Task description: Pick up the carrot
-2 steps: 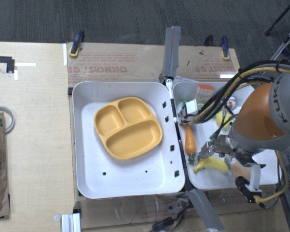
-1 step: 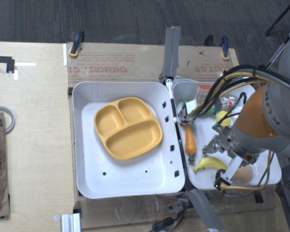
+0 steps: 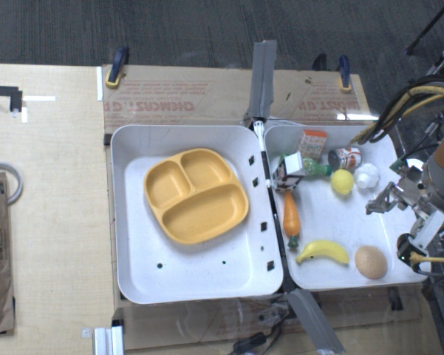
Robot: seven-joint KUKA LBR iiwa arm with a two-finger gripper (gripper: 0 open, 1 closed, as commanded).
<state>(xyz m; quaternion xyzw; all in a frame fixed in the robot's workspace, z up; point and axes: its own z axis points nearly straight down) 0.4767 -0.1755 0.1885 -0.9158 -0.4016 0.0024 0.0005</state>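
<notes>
I judge the carrot (image 3: 290, 214), against the right bin's left wall, light, stiff and smooth, best pinched mid-body; I cannot tell the gripper's (image 3: 378, 204) state.

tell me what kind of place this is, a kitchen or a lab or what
Most likely a robotics lab bench, not a kitchen: two white bins sit on clamped cardboard, toy food such as the carrot and banana lies in the right one, and a cabled robot arm reaches in.
</notes>
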